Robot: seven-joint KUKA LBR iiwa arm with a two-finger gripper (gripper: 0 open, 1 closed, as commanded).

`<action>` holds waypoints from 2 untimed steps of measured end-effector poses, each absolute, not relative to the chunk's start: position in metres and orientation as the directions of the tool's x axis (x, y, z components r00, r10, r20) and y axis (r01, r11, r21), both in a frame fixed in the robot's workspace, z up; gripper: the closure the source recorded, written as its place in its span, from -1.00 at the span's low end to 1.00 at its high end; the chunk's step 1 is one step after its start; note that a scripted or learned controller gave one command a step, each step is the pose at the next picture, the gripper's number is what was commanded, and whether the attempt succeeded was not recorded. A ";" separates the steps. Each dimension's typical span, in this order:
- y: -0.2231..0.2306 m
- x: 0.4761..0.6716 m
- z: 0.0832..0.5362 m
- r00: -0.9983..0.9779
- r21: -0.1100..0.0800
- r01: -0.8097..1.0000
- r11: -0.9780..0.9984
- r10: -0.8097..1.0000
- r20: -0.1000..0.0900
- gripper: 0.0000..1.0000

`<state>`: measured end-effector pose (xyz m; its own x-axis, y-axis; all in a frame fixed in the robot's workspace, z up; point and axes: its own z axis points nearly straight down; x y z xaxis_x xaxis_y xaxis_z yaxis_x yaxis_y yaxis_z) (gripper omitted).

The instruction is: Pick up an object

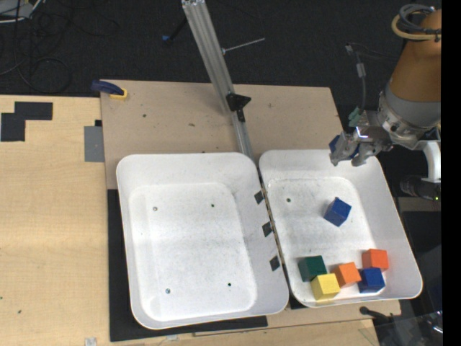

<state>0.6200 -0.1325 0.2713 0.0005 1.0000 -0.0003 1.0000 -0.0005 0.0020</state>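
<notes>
My gripper [348, 153] hangs over the far right corner of the right bin [389, 193], above its rim, with nothing seen between its fingers. A blue cube [337, 211] lies alone in the middle of that bin, below and slightly left of the gripper. Along the bin's near edge sit a green cube [312, 267], a yellow cube [325, 285], an orange cube [348, 272], a second blue cube [371, 279] and a red-orange cube [375, 259].
The left bin [137, 193] lies beside the right one, with black clips [267, 228] along the shared edge. A slanted aluminium rail [214, 63] rises behind the bins. Wooden bench surface extends to the left.
</notes>
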 end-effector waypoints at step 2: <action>-0.028 0.626 0.251 -0.004 -0.006 1.000 0.004 1.000 0.003 1.00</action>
<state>0.6259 -0.0278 0.2515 -0.0040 1.0000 0.0026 1.0000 0.0040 -0.0063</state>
